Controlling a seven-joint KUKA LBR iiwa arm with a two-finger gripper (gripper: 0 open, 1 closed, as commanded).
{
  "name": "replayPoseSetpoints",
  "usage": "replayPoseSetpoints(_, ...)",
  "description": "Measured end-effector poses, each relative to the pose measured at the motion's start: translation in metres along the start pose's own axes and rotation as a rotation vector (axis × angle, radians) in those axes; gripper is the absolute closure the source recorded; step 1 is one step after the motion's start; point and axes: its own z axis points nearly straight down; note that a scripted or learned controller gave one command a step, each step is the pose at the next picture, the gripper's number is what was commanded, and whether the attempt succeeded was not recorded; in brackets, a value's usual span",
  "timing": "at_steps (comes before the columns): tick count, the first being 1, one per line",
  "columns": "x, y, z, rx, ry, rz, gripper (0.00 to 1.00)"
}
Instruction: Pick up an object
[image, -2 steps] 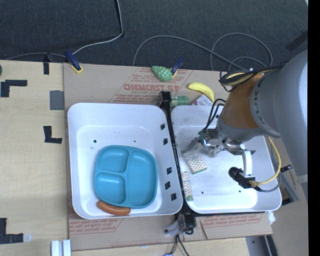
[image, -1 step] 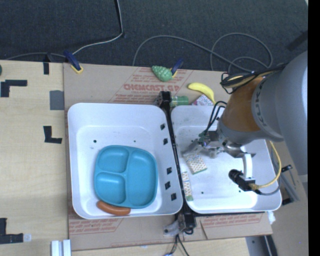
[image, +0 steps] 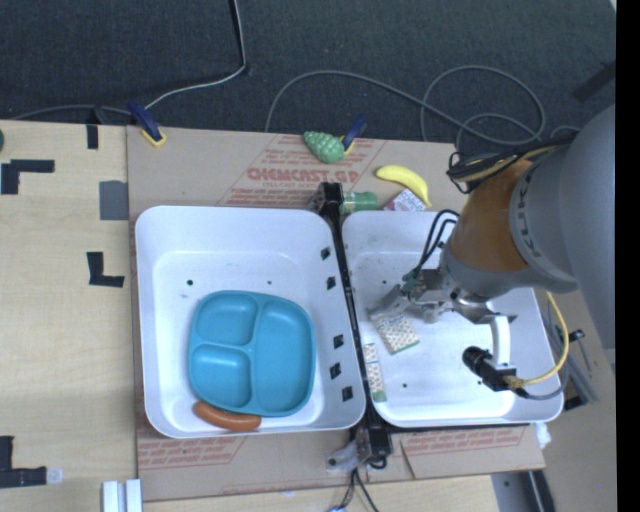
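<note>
1. down in the right bin (image: 520, 405), the hand (image: 408, 292) hangs low over a small patterned packet (image: 396, 331); whether it is clenched or released, i cannot tell.
2. the packet lies flat near the bin's left wall.
3. the left bin (image: 170, 240) holds a blue divided plate (image: 252, 352), with a sausage (image: 227, 416) at its front edge.
4. a banana (image: 403, 181) lies on the desk (image: 60, 330) behind the bins.

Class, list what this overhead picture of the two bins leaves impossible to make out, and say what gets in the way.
- Hand, camera view: too small and blurred to tell what it is doing.
- Right bin: its right side is covered by the arm.
- Hot dog: its upper edge is tucked under the blue plate.
- Patterned packet: print too small to read.
</note>
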Motion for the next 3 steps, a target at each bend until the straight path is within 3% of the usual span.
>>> replayPoseSetpoints(1, -0.004, 0.089, 0.007, 0.015, -0.003, -0.001, 0.0)
replayPoseSetpoints(2, 0.003, -0.003, 0.005, 0.018, -0.002, 0.001, 0.0)
replayPoseSetpoints(3, -0.005, -0.02, 0.004, 0.012, -0.003, -0.001, 0.0)
